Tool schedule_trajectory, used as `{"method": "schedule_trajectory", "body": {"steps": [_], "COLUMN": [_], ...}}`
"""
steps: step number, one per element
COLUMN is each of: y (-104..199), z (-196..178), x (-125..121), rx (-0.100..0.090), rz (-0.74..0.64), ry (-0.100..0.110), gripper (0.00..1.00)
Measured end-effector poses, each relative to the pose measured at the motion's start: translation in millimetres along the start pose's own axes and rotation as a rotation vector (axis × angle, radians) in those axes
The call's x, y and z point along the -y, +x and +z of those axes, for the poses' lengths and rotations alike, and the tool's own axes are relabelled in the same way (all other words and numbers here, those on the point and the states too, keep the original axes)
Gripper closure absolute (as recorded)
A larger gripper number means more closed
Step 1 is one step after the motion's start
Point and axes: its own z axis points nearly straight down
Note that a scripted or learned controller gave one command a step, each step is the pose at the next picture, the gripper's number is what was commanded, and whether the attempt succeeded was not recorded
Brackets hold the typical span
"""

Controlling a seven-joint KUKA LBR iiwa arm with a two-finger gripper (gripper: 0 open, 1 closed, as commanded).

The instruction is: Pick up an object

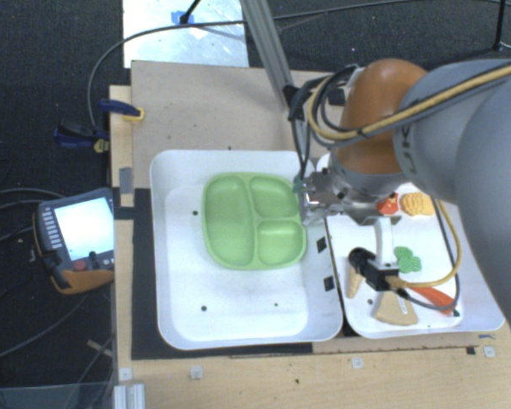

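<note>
A view from above looks down at a slant on a tan desk (pixel 196 100) carrying two shallow white bins side by side. The left bin (pixel 179 313) holds a light green divided plate (pixel 254 220) with three compartments, lying flat in the upper middle of the bin, its right edge close to the wall shared with the neighbouring bin. The right bin (pixel 485 318) holds several small toy food pieces: an orange and red piece (pixel 409 204) near the top, a small green leafy piece (pixel 406 260) in the middle, a carrot-like orange piece (pixel 430 296) lower down, and a tan wedge (pixel 395 313) near the front edge. A grey robot arm (pixel 477 126) with an orange band enters from the right and covers much of the right bin. Its end effector (pixel 374 269), dark and slender, hangs low over the right bin among the toy pieces, just beside the green leafy piece; whether it is parted or closed cannot be told, and nothing is visibly held. To the left of the desk, on dark carpet, sits a handheld control pendant (pixel 78 239) with a bright screen, among loose cables.
</note>
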Motion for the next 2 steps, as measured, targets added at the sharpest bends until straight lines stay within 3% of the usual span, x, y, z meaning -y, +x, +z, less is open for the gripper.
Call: {"method": "schedule_trajectory", "body": {"steps": [1,2], "y": [50.0,50.0], "z": [1.5,1.5], "x": [9.5,9.5], "rx": [0.000,0.001], "rz": [0.003,0.005], "ry": [0.000,0.000], "gripper": [1.00,0.00]}}
